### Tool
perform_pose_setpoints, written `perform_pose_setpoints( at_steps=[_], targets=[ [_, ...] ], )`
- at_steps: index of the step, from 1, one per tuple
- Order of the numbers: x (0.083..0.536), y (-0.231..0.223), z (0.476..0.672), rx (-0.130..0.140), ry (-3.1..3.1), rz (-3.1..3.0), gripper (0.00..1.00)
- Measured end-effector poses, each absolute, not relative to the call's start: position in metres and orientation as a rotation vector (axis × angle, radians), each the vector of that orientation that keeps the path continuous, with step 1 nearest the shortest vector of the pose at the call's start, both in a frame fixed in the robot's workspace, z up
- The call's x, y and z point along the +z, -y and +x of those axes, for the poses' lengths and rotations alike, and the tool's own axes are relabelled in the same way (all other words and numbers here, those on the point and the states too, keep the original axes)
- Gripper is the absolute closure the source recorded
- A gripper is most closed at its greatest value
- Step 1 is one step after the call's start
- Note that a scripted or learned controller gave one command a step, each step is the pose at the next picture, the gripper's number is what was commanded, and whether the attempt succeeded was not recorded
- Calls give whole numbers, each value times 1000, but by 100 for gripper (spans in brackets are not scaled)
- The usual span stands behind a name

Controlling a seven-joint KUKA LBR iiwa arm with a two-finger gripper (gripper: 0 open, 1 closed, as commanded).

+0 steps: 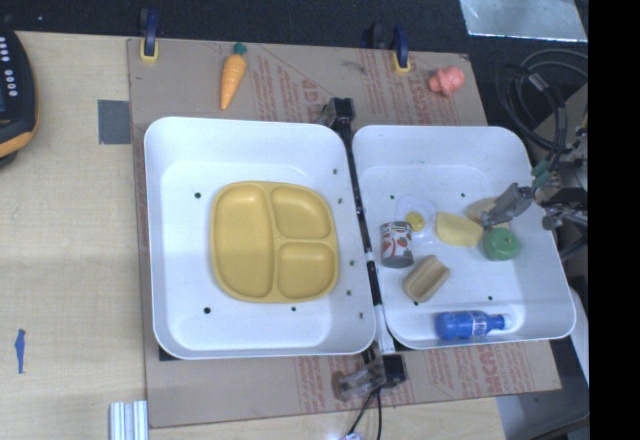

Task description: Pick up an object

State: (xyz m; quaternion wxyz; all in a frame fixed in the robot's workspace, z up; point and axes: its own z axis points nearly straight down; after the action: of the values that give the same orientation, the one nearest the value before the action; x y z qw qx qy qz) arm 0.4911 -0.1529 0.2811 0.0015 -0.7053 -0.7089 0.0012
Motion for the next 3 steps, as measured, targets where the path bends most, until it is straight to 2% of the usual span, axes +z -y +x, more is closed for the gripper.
perform_pose_setpoints(
  at_steps=[1, 2, 3],
  targets=[
    [130, 165, 487, 13, 2218, -2207, 0],
    [91, 213, 567, -2, 2233, -2219, 0],
    [94, 194, 659, -5, 2235, -2216, 0]
  ],
)
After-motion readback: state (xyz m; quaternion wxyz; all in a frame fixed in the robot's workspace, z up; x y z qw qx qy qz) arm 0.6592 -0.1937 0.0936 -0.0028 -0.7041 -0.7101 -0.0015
